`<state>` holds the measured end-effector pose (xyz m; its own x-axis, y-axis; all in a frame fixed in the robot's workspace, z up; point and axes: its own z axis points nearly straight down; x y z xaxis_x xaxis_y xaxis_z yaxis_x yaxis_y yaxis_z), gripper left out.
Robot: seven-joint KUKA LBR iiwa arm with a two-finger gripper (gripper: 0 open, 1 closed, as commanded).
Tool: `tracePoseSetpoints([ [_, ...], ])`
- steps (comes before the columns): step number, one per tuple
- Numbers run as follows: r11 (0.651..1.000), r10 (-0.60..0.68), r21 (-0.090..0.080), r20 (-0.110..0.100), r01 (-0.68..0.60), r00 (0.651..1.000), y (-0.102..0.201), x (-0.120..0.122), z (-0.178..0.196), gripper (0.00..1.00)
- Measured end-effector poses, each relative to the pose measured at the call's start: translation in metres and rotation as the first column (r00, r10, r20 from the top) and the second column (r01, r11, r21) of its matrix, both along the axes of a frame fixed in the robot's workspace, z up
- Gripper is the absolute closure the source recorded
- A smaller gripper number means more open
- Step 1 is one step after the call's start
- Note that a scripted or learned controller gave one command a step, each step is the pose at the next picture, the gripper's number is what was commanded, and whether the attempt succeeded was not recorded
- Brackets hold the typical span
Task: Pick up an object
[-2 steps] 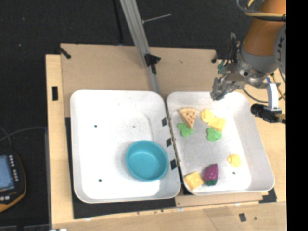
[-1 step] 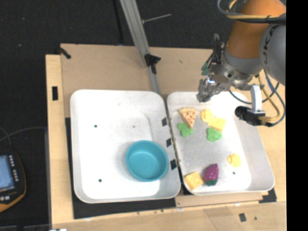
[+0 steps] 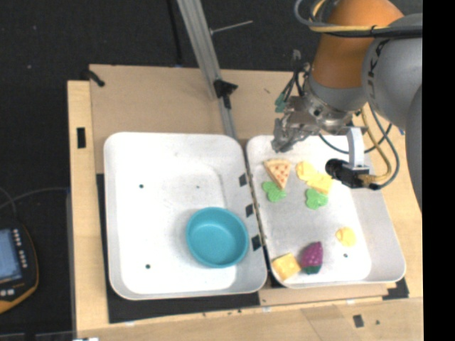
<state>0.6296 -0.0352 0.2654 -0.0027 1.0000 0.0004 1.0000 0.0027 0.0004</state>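
Observation:
My gripper (image 3: 283, 139) hangs over the back left corner of the right bin (image 3: 370, 219), just above and behind an orange pizza-slice toy (image 3: 278, 172). Nothing shows between its fingers. Around the slice lie a green piece (image 3: 273, 191), a yellow piece (image 3: 313, 176) and another green piece (image 3: 316, 199). Nearer the front of that bin are a small yellow piece (image 3: 345, 236), a purple grape bunch (image 3: 311, 256) and a yellow block (image 3: 286, 266).
A blue bowl (image 3: 216, 236) sits in the left bin (image 3: 142, 169) near its front right. A slanted metal pole (image 3: 202, 48) rises behind the bins. A black cable clip (image 3: 348, 172) juts over the right bin.

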Motion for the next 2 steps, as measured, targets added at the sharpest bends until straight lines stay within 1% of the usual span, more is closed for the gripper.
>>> tracePoseSetpoints([
  [1, 1.0, 0.004, 0.001, 0.002, -0.004, 1.0, 0.05, 0.012, 0.0, 1.0],
  [2, 1.0, 0.004, -0.001, -0.002, -0.004, 1.0, 0.101, 0.013, -0.017, 1.0],
])
